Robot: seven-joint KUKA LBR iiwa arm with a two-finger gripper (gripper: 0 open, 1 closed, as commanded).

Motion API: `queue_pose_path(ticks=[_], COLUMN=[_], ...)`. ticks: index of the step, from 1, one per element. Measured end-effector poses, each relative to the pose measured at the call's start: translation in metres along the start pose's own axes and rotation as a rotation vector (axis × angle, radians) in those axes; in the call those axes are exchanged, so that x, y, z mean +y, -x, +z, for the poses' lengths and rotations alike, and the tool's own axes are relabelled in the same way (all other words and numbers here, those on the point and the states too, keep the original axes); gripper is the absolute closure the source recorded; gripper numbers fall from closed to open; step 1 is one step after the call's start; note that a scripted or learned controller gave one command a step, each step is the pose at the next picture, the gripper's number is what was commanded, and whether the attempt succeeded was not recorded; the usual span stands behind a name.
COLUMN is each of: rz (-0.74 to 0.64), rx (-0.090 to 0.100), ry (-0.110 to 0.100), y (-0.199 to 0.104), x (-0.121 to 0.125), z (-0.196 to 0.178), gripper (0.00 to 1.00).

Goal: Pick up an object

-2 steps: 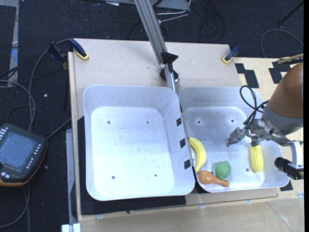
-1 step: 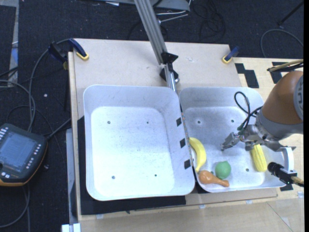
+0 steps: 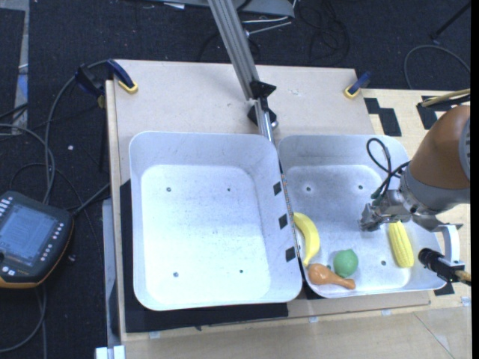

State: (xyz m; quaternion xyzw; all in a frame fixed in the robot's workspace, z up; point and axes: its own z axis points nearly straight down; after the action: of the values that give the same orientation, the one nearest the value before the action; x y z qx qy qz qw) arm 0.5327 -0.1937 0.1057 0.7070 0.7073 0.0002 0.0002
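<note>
Tool [image 3: 372,218] is hovering low in the right bin [image 3: 329,155], just beside the corn cob [image 3: 400,244], likely lining up a grasp. Can't tell whether it is parted or closed; nothing is visibly gripped.

Two shallow white bins, the left bin [image 3: 202,215] and the right bin [image 3: 329,178], look like matt plastic, lightly speckled and scuffed. The table [image 3: 194,96] beneath is pale, smooth, matt board, like unvarnished wood. A banana [image 3: 307,235], corn cob [image 3: 400,244], green ball [image 3: 345,262] and orange drumstick [image 3: 329,275] have a smooth, faintly glossy plastic look. The arm's orange band [image 3: 447,144] shines softly.
</note>
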Motion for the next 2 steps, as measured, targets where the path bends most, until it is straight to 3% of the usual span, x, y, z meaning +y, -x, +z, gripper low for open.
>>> queue_pose_path(ticks=[2], rz=[0.000], rx=[-0.001], ry=[0.003], y=[0.006], x=[0.000], z=[-0.105], gripper=[1.00])
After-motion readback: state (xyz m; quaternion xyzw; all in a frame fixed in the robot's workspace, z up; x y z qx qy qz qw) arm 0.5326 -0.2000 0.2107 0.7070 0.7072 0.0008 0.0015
